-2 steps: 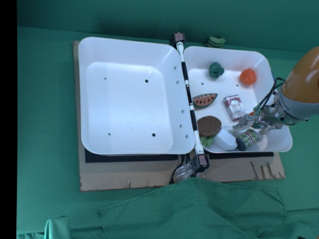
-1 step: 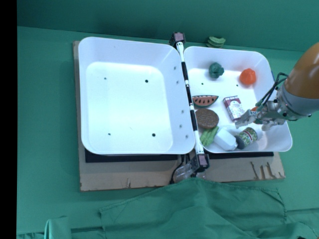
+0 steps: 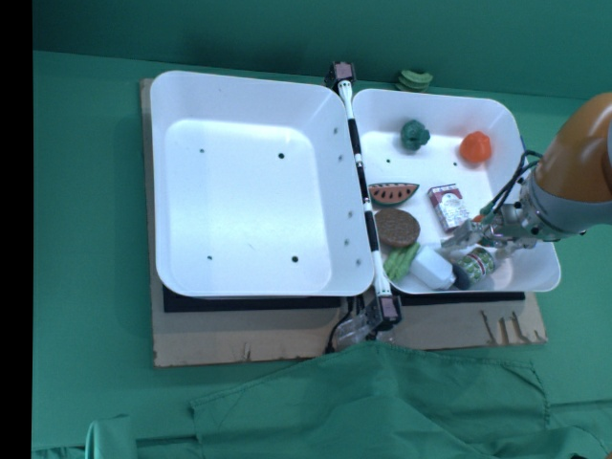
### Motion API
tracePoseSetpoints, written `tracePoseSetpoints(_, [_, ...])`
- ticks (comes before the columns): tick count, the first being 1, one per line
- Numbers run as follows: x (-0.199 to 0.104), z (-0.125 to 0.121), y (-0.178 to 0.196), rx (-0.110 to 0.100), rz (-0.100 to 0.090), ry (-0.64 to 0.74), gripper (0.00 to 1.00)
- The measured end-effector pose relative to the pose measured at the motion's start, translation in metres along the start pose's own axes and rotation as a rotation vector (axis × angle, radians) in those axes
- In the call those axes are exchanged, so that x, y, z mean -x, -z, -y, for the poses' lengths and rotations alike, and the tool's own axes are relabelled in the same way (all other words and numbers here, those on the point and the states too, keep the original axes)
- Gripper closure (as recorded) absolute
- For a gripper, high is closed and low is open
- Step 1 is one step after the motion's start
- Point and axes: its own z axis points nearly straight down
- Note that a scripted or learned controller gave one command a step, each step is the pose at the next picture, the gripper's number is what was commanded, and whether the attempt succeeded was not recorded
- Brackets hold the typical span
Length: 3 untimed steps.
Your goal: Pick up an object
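We see the gripper [image 3: 481,240] at lower right, jaws state unclear, directly over the bottle [image 3: 475,264], whose long axis runs left-right.

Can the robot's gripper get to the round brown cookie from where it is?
Probably yes. The gripper hovers in the right bin, and the cookie lies flat with its top uncovered. The watermelon slice and green pods crowd its edges, so a clean grab may be tricky.

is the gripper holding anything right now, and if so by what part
Cannot be told. The gripper sits low over the small bottle in the right bin, but nothing is clearly seen between its fingers.
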Motion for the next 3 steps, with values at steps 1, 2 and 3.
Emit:
tracePoseSetpoints(1, [0.000, -0.003, 0.066, -0.004, -0.003, 0.008, 1.00])
tracePoseSetpoints(2, [-0.001, -0.015, 0.122, -0.004, -0.003, -0.004, 1.00])
tracePoseSetpoints(3, [0.006, -0.025, 0.183, -0.002, -0.002, 0.003, 1.00])
